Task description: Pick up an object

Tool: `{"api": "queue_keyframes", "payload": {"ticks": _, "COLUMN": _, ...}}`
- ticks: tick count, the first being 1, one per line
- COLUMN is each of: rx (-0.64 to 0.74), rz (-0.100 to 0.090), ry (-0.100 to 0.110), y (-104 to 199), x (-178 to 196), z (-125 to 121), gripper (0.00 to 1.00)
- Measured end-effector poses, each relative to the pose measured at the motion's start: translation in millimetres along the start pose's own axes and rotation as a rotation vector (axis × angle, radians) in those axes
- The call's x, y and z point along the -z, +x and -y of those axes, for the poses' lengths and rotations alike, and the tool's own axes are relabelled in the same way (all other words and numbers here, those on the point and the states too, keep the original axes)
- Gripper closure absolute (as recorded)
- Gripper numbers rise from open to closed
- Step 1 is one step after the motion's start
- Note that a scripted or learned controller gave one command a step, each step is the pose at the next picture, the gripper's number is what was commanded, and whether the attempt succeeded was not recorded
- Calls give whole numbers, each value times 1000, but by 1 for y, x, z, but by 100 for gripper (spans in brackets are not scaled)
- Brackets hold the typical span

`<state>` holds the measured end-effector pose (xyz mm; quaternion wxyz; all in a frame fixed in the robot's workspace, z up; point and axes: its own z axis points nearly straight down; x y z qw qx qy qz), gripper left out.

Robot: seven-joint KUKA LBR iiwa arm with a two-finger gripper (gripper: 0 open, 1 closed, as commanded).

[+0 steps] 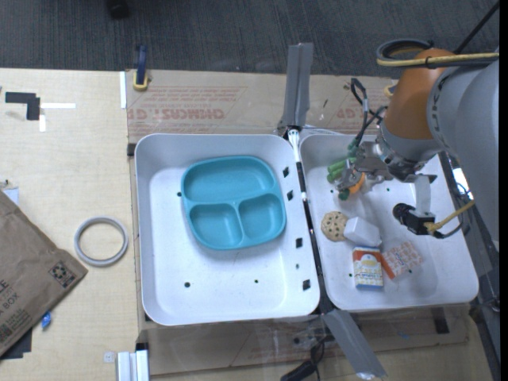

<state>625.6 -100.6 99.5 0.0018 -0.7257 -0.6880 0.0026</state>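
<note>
Nearest the camera in the single overhead view, a small orange-and-white carton (pixel 367 267) stands at the near edge of the right bin (pixel 452 292), with a crinkled clear wrapper (pixel 402 258) just to its right. Both lie well below the pincer (pixel 349 179), toward the camera. A white block (pixel 361 231) and a chocolate-chip cookie (pixel 333 225) sit between the carton and the pincer, the cookie almost straight beneath it and close. The pincer hangs low over the far left part of the right bin, green and orange pieces crowded at its tip; I cannot tell whether it is released or clenched, nor whether anything sits in it. Left of the pincer, across the bin wall, a teal divided plate (pixel 234 202) rests in the left bin (pixel 159 292) on the desk. My judgement: the cookie is the nearest candidate, a short reach toward the camera.
</note>
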Motion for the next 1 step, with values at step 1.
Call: {"api": "queue_keyframes", "payload": {"ticks": 1, "rx": -41, "rz": 0, "ry": -6, "y": 62, "x": 93, "z": -30, "gripper": 100}}
